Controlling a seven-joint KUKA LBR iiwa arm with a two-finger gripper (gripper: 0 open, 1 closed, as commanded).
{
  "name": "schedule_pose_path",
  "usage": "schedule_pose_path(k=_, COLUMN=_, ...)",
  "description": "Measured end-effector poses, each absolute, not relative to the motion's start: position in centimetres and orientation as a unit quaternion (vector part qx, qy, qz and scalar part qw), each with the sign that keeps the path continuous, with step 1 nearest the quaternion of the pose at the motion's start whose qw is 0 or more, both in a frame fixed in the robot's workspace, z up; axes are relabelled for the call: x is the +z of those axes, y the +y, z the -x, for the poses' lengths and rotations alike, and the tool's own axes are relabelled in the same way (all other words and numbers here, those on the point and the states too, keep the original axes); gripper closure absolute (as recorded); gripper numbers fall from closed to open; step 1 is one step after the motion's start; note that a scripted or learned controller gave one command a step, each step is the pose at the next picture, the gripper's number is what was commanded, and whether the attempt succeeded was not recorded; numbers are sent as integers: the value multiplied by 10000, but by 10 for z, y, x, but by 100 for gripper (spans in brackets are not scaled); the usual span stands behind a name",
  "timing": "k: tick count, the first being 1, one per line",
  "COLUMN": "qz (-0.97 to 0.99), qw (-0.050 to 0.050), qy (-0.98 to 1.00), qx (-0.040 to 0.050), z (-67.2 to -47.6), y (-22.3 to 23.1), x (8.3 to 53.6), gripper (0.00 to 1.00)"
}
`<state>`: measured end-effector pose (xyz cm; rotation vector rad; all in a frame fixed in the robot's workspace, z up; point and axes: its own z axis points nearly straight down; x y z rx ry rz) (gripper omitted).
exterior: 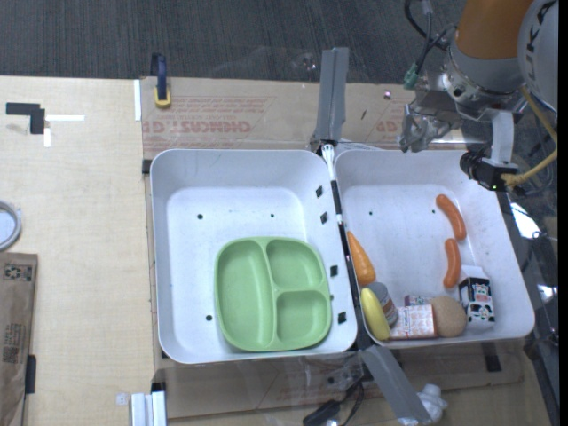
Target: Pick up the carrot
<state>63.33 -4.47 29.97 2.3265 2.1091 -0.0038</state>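
Task barely begun from my seat. Tool [415,140] hung above right bin's [519,264] far rim, nothing between its tips; spread I couldn't tell. Carrot [359,257] lay well below-left of tool, against divider wall. Reach, descent, grasp all remained.

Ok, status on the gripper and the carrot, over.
Gripper above the right bin's far rim, holding nothing seen. Carrot lying against that bin's left wall, untouched. Banana and can crowd its near end.
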Motion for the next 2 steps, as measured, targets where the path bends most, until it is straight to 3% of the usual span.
schedule_pose_path(k=1, qz=-7212, qw=-8, qy=6927, qx=-21, z=-647, y=37, x=218, gripper=100)
schedule_pose_path(k=2, qz=-7489, qw=5, qy=6627, qx=-13, z=-659, y=-10, x=348, gripper=100)
